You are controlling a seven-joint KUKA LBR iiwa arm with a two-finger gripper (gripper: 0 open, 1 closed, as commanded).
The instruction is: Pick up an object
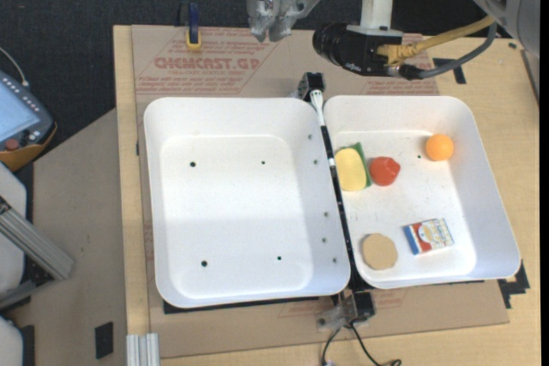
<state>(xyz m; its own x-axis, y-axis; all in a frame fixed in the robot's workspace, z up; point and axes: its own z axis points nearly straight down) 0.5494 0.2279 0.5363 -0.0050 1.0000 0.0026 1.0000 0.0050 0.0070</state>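
Small carton (pixel 428 236) label unreadable, board (pixel 206 63) printed "CHEMCAST GP"

Both bins, the left bin (pixel 171 210) and the right bin (pixel 480 210), appear as smooth white plastic with a soft sheen. The board (pixel 214 56) beneath looks like matt brown cardboard. The gripper (pixel 273 32) shows bare, glinting metal. The orange ball (pixel 439 147) looks smooth.
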